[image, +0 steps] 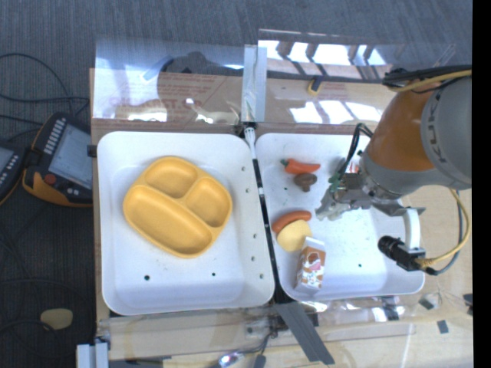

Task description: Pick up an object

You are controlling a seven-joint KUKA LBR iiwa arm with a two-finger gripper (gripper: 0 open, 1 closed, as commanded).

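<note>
The gripper [331, 208] hung low inside the right bin [368, 282]; nothing showed between its fingers, though whether they were parted or closed could not be told. Toward that bin's left wall lay a yellow lemon [293, 236], an orange piece [291, 220], a small carton [311, 268], a carrot [301, 166] and a brown lump [305, 181]. By my reading, nothing was picked yet.

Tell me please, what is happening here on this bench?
A grey and orange robot arm reaches into the right bin, its gripper low over the floor, holding nothing visible. Beside it lie a carrot, a brown piece, a yellow and orange food item and a small carton. The left bin holds a yellow divided plate.
</note>
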